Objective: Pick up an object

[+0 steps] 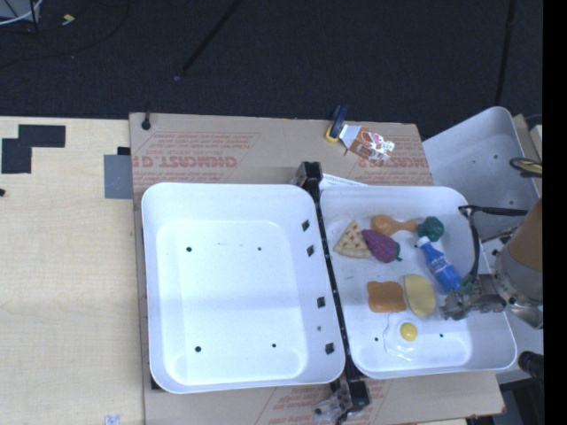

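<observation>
Dark carpet lies beyond a pale wooden bench with cardboard sheet.

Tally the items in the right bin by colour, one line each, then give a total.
Orange: 2, toast and drumstick
Yellow: 2, lemon-shaped piece and fried egg
Purple: 1, eggplant
Blue: 1, bottle
Green: 1, round piece
Tan: 1, waffle wedge
Total: 8

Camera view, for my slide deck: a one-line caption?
Grey KUKA arm's gripper at right white bin beside blue plastic bottle and yellow toy.
</observation>
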Controlling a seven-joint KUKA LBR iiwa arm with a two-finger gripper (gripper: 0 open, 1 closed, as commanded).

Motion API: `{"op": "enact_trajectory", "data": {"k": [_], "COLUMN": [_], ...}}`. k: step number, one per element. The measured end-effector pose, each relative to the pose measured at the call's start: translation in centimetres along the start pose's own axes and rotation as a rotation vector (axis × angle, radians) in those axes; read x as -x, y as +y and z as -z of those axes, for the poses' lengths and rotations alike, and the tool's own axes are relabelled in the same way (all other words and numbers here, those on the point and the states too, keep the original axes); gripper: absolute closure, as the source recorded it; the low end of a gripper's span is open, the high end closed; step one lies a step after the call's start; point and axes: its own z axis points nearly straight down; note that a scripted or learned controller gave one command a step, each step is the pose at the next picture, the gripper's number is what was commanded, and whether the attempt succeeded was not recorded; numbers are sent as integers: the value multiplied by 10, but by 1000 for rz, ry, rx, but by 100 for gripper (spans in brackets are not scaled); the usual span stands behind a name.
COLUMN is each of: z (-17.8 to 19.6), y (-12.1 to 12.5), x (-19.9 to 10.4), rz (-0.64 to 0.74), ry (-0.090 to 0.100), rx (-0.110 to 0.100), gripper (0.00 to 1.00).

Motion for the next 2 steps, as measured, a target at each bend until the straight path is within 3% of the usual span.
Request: {"op": "enact_trajectory", "data": {"k": [1,2], "z": [9,-23], "y": [0,0], "x": [1,-2], "rz": [-1,3], "ry": [1,0], "rx": [-1,0], "gripper": [100,100]}}
